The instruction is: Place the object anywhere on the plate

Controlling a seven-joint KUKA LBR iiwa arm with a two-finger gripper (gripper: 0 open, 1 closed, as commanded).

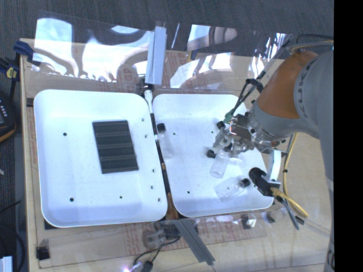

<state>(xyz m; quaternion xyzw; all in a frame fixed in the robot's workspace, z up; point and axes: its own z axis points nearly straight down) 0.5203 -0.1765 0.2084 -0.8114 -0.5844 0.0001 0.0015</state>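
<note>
A dark grey ridged plate (115,146) lies flat in the middle of the left bin (57,197). Three small clear vials with black caps lie in the right bin (193,203). One vial (161,134) rests by the bin's left wall, another vial (219,165) lies near the centre right, and a third vial (231,188) lies near the front right corner. My gripper (226,141) hangs low over the right bin, just above and behind the centre-right vial. I see nothing held in it.
A raised divider (157,152) separates the two bins. The arm's grey body and orange band (286,95) lean over the right bin's right rim. A clear shield stands along the back of the bench.
</note>
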